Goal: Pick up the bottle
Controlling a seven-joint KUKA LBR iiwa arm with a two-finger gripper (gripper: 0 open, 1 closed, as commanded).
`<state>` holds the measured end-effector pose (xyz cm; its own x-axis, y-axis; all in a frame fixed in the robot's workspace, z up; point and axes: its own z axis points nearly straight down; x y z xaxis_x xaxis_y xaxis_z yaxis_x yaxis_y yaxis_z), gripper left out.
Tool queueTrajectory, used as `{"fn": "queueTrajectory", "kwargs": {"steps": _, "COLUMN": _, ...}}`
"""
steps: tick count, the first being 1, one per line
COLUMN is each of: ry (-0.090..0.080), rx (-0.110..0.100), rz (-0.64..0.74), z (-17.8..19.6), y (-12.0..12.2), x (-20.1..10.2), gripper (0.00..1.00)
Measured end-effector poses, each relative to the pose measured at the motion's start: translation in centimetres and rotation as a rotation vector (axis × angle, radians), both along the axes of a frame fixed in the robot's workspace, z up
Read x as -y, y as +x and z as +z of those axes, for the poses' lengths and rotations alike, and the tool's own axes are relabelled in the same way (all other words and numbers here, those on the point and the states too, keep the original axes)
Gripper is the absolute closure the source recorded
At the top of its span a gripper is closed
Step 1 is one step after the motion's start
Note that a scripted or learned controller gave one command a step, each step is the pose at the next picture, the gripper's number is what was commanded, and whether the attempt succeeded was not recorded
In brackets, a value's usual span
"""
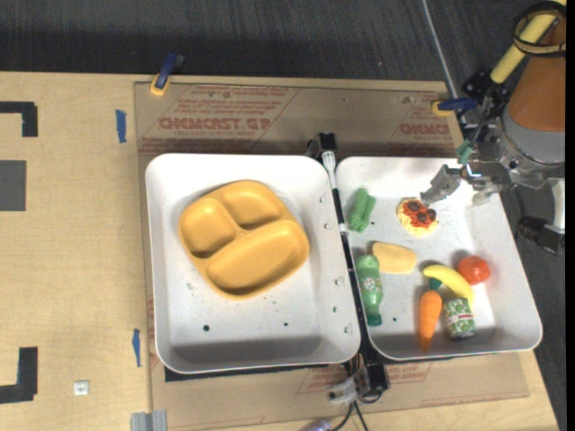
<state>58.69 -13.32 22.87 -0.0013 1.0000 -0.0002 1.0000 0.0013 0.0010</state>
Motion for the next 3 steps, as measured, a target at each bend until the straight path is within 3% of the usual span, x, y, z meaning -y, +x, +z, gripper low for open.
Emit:
{"fn": "queueTrajectory", "kwargs": {"steps": 1, "ry": 0.001, "rx": 0.002, "rz": -0.247, "z": -14.3, "y": 0.9, "x": -1.4, "gripper": 0.00}}
{"fn": "queueTrajectory", "kwargs": {"steps": 2, "ry": 0.000, "rx": 0.000, "rz": -0.546, "z": 3.3, "y": 3.2, "x": -6.9, "gripper": 0.00}}
{"fn": "queueTrajectory", "kwargs": {"steps": 3, "ry": 0.001, "rx": -0.005, "rz": -0.563, "z": -4.5, "y": 0.1, "x": -12.2, "gripper": 0.00}}
